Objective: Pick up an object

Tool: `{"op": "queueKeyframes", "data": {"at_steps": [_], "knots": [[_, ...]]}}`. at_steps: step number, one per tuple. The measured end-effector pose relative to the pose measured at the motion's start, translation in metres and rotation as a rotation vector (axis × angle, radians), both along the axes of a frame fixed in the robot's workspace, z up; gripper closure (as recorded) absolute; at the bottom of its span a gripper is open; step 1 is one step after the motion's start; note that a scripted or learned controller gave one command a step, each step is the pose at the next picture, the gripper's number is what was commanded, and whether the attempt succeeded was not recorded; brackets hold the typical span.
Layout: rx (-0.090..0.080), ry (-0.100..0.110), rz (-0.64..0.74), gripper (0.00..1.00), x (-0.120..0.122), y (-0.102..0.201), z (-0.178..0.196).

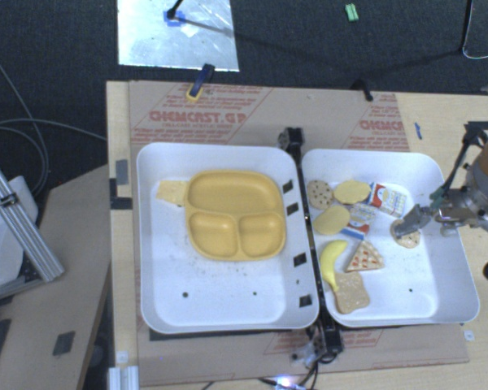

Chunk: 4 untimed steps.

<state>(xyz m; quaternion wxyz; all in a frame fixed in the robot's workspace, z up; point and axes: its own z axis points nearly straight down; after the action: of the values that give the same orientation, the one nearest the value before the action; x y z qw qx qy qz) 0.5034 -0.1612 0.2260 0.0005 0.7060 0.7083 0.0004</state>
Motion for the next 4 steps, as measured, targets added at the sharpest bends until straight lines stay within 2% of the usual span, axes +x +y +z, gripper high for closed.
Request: {"op": "queueKeyframes", "data": {"at_steps": [1,2,3,4], "knots": [[0.001,0.002,0.003,0.00,0.018,0.027,-0.148],[-0.002,-0.004,0.002,0.00,0.060,0.016,-0.141],[0.000,-0.005,0.006,0.00,0.112,0.061,-0.140],[-0.001,-0.005,0.003,0.00,0.153,0.064,-0.140]]}}
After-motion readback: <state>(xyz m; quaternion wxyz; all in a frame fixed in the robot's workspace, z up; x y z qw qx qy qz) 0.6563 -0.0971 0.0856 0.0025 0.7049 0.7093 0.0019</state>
